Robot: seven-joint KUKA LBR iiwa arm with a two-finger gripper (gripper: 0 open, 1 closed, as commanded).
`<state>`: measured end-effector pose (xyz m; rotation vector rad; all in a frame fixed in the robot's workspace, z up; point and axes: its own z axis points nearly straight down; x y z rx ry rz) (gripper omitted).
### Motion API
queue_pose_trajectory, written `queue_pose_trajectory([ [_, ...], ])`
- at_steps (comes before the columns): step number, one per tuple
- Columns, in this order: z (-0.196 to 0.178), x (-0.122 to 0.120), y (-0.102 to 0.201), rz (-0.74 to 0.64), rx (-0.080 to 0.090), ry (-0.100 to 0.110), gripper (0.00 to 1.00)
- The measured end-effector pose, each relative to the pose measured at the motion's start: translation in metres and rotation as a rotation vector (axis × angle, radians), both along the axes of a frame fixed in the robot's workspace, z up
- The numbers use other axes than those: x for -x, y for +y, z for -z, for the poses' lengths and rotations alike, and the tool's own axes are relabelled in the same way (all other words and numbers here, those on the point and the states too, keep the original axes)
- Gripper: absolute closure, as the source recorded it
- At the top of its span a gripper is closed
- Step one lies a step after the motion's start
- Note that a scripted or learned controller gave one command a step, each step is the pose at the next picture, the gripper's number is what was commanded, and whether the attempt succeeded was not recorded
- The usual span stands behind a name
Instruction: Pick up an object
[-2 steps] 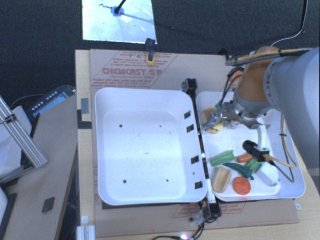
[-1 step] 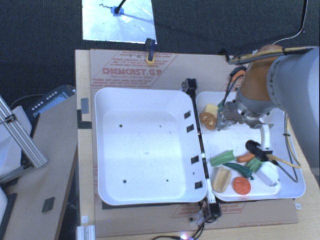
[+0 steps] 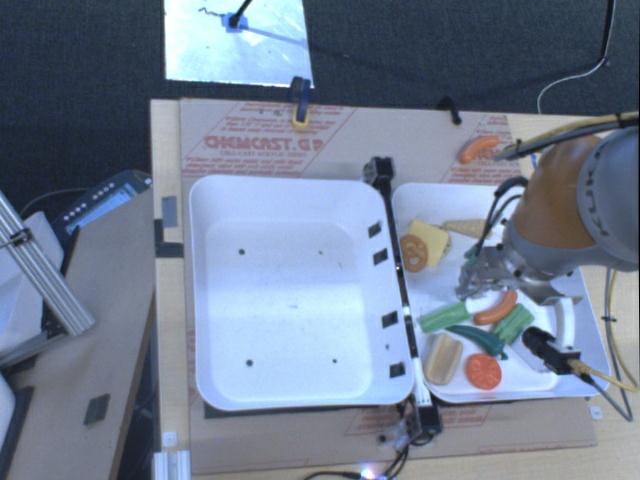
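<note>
Currently, my fingers (image 3: 478, 280) low in right bin (image 3: 590, 353), above sausage (image 3: 495, 308) and green vegetables (image 3: 455, 318), grip state indeterminate.

Dark carpet floor (image 3: 80, 68) surrounds the wooden bench (image 3: 170, 298), with a shiny metal sheet (image 3: 235, 28) lying beyond it.

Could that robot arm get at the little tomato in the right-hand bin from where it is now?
Probably yes. The tomato lies uncovered near the front of the right bin, and the gripper hangs just behind it above the same bin.
</note>
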<state>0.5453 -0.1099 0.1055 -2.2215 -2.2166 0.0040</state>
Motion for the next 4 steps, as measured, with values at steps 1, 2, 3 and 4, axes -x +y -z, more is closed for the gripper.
queue_pose_trajectory([
  [1, 0.022, 0.061, 0.023, -0.002, -0.001, -0.001, 1.0],
  [2, -0.086, -0.008, 0.075, -0.014, 0.0, -0.02, 1.0],
  [3, -0.08, -0.062, 0.118, -0.011, 0.0, -0.011, 1.0],
  [4, -0.078, 0.059, 0.137, -0.004, -0.002, 0.004, 1.0],
])
